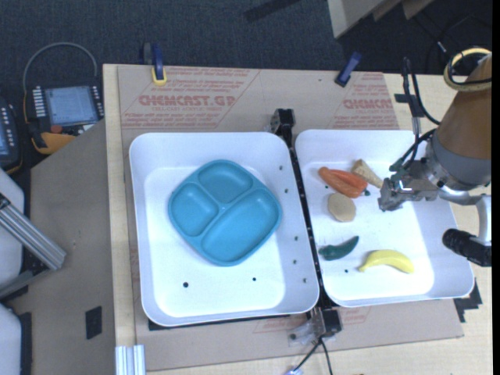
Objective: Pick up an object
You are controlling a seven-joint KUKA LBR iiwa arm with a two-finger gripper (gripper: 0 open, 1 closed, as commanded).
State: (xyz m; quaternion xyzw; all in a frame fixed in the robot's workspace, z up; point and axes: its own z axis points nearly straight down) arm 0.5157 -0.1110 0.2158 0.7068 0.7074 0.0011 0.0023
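Obs.: flat cardboard-brown surface (117, 209) with faint red print carried two shallow white plastic bins side by side; dark carpeted floor (195, 14) lay around it. A small screen unit with a looped cable (66, 104) sat on the floor at upper left, partly cut by the frame edge. Blue clamps (158, 61) gripped the surface's far edge.

Left white bin (148, 170) held a blue three-compartment plastic tray (224, 211), roughly centred, lying flat.

Right white bin (445, 264) was partly covered at its right by the grey arm with the orange band (469, 123), which was cut off by the frame. The grey two-finger hand (393, 191) sat low over the bin's upper middle; its tips were dark and small, and I could not tell whether they were spread or pressed together. Nothing was visible between them.

Items in right bin, apart from each other except as noted: orange carrot-shaped toy (342, 180); yellow banana toy (387, 262) near the front; dark green pepper-like toy (339, 248); round beige lump (341, 208) just below the carrot; small tan wedge (366, 173), touching the carrot's right end, just left of the hand.
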